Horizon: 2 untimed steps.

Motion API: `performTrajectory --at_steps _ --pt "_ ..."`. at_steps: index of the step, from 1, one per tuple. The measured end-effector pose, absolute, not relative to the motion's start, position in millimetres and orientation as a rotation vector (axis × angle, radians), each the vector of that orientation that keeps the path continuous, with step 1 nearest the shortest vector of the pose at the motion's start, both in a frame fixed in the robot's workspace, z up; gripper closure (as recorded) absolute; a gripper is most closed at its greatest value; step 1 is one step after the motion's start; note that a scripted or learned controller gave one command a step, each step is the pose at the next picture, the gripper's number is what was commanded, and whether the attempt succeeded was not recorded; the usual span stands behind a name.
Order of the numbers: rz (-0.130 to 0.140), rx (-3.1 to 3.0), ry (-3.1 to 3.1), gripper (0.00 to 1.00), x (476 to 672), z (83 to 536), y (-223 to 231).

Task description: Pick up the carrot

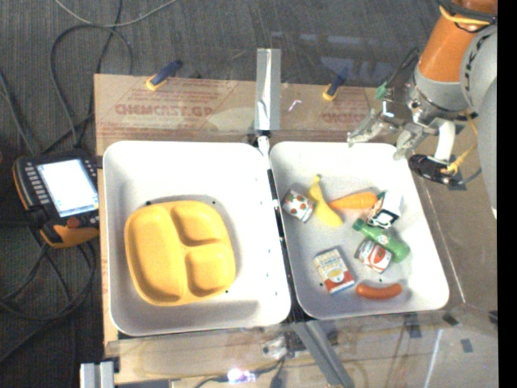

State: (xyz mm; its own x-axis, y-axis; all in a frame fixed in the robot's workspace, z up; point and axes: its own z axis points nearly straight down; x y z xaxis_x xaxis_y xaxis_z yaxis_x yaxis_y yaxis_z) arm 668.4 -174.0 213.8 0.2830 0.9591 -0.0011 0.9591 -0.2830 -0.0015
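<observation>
The orange carrot (354,201) lies flat in the right bin (428,241), in its upper middle, pointing left toward a yellow banana (323,207). My gripper (376,139) hangs over the far rim of the right bin, up and to the right of the carrot and well apart from it. Its two fingers are spread open with nothing between them.
The right bin also holds a small can (298,207), a green bottle (385,239), a small box (334,269), a red-and-white can (372,256) and a sausage (378,291). A yellow divided tray (181,251) sits in the left bin (121,176). A pendant (56,192) lies at the left.
</observation>
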Motion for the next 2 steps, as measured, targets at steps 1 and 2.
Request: performTrajectory --at_steps 1,2 --pt "0.005 -2.504 -1.894 0.0 614.5 151 -212" --pt "-0.003 -2.436 -1.982 0.0 621.6 94 -202"
